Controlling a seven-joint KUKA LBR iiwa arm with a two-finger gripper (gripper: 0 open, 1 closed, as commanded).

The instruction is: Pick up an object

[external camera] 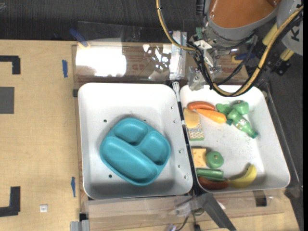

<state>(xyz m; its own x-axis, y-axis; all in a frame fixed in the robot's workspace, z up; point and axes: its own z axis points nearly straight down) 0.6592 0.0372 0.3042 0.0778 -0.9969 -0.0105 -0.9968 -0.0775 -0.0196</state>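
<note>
The left bin holds a teal divided plate; the right bin holds the candidates, an orange carrot beside a green bottle near the top, a yellow banana at the bottom; the gripper hovers above that bin's upper left corner, holding nothing I can see, whether spread or closed I cannot tell; this looks like the approach step; next it likely needs a descent onto the carrot.

Pale wooden bench; dark floor
</note>
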